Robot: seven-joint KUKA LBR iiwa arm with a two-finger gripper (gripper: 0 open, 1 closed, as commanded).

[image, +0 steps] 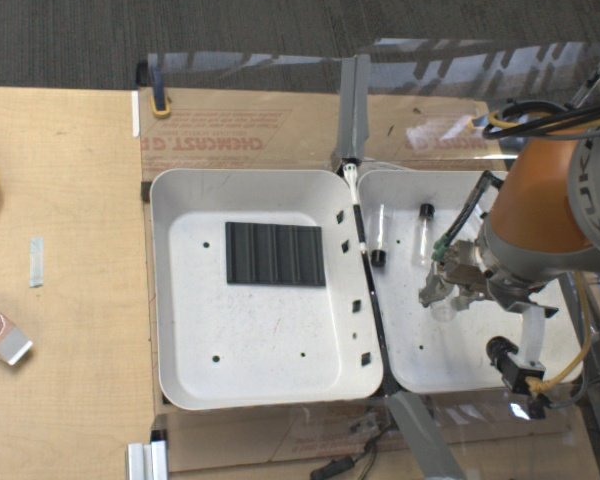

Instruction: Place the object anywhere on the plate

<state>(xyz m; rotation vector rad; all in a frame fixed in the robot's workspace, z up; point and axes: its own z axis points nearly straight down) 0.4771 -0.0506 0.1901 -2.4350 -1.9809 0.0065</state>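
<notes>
Red print on cardboard sheet [280, 133] behind left bin [170, 298] was only legible text. It appeared upside down and mirrored; large line seemed to read "CHEMCAST GP", last letters uncertain. Smaller red lines above it were too blurred to read. More red marks sat on cardboard behind right bin [405, 368], unreadable. Small packet [2, 334] at tabletop's left edge bore red-brown printing, not legible.

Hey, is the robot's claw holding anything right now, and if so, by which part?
It cannot be told. The claw hangs low over the right white bin, near two clear plastic tubes with black caps, but no object shows in its grip.
</notes>
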